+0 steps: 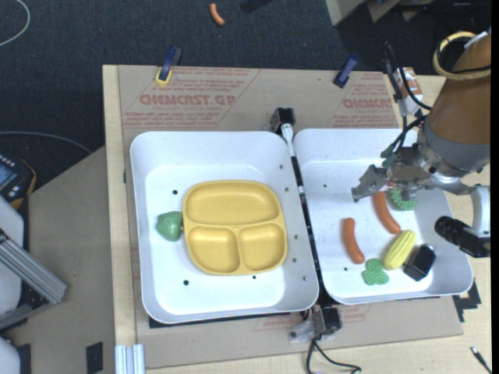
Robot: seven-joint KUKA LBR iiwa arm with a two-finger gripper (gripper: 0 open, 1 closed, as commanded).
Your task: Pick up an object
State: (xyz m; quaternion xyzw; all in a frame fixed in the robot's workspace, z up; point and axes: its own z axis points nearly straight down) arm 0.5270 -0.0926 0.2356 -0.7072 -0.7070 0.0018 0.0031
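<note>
Two white bins sit side by side on the bench. The left bin point(148, 170) has a yellow divided tray point(234, 226) lying flat in the middle, three compartments: one long one on the far side and two smaller ones on the near side. Tucked right against the tray's left edge is a small green leafy toy point(169, 225), sitting on the bin floor rather than in the tray.

The right bin point(327, 162) is where all the loose stuff is. There's an orange sausage point(353, 239) lying near the middle, and a second orange sausage point(385, 212) a bit further right and further back. Near the front you get a green broccoli-looking piece point(375, 273), with a yellow corn cob point(400, 248) just beside it on the right, and a black block point(419, 262) right next to the corn. Another green piece point(404, 200) peeks out under the arm.

The gripper point(390, 179) is over the right bin, just above the far end of that second sausage. Honestly can't tell if it's spread or closed from this angle, and nothing is visibly pinched in it.
</note>
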